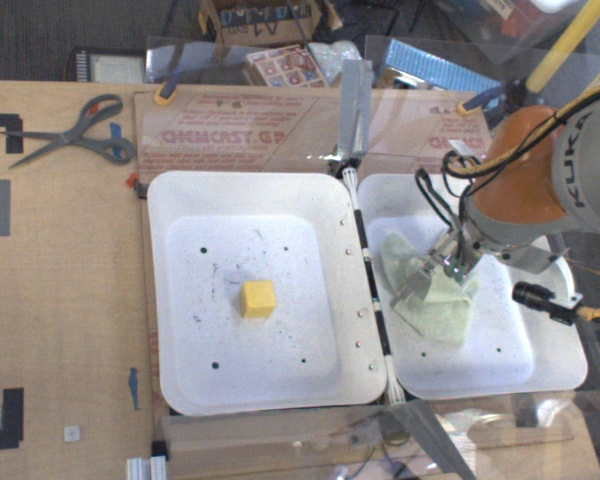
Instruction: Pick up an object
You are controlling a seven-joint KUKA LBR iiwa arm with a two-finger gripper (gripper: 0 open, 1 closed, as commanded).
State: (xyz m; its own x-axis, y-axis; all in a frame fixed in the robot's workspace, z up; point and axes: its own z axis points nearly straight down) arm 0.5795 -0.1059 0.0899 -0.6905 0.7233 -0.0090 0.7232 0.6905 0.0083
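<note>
Jaws (pixel 438 272) sit low on the crumpled pale green cloth (pixel 432 298); their state I cannot tell; best pinch a raised fold beneath them

Looks like a robotics lab or test workshop: plywood desk (pixel 60 298) marked with black tape, two shallow white bins (pixel 180 208) side by side, grey-and-orange KUKA arm (pixel 540 173) trailing cables, scissors (pixel 78 136) lying loose, cardboard boxes (pixel 265 13) and clutter behind.
</note>
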